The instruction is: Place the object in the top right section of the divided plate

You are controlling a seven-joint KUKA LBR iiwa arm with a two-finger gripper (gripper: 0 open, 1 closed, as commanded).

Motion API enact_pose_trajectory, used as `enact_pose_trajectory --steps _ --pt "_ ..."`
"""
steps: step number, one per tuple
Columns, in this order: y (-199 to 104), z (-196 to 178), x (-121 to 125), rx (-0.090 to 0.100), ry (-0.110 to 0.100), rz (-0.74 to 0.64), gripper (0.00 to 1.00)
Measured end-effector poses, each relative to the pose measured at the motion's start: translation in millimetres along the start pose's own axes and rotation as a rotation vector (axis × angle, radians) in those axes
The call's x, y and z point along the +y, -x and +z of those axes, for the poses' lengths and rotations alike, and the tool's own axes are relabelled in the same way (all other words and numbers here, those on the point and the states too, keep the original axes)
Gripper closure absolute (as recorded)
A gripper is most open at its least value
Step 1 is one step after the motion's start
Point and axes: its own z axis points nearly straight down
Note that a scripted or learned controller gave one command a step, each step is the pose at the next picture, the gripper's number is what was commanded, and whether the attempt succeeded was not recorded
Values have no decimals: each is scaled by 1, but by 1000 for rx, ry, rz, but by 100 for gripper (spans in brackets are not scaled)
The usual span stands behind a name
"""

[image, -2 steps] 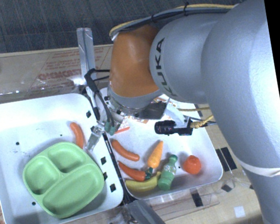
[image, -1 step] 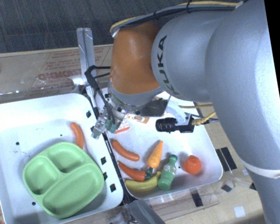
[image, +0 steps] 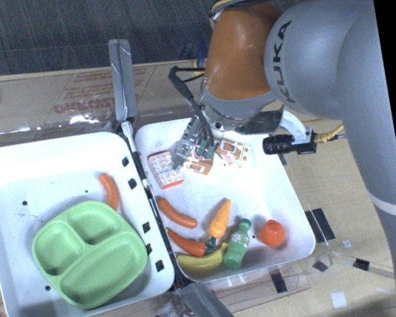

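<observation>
While upright, the sausage (image: 110,190) lies beside the divided plate (image: 91,252).

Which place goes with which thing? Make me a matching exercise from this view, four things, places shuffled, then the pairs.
Things:
1. divided plate
2. banana
3. tomato
4. gripper

Places:
A. right bin, near its front right corner
B. over the back of the right bin
C. left bin
D. along the right bin's front wall, beside the green bottle

Pairs: 1-C, 2-D, 3-A, 4-B
</observation>
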Motion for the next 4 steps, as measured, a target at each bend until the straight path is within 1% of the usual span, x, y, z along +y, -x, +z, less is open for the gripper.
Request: enact_pose_trajectory --steps 1,2,3,4 --pt "13 28 23 -1 1 -7 100" --pt "-11 29 -27 3 -2 219 100" --pt "-64 29 -1 5 -5 517 100" --pt "-4 17 -16 1 -1 501 100"
